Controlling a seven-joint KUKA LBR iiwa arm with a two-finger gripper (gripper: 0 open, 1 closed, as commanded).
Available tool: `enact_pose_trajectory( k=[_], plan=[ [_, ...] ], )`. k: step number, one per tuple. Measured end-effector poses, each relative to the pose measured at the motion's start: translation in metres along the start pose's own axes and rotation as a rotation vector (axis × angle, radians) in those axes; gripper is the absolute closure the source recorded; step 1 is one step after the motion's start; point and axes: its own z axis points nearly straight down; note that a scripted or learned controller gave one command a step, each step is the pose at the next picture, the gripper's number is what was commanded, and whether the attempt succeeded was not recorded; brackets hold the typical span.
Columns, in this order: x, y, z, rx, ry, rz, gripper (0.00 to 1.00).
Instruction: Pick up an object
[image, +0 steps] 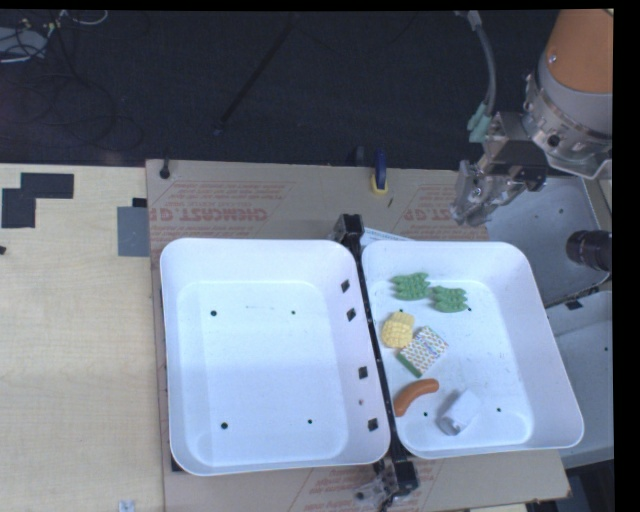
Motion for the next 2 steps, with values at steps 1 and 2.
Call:
enact_pose_trajectory(
  k=[1,2],
  plan=[
    [0.082,-0.048,-0.054,-0.001,0.001,-0.004,1.0],
    [0.113,-0.067,-0.051,0.007,-0.002,0.002,1.0]
  ],
)
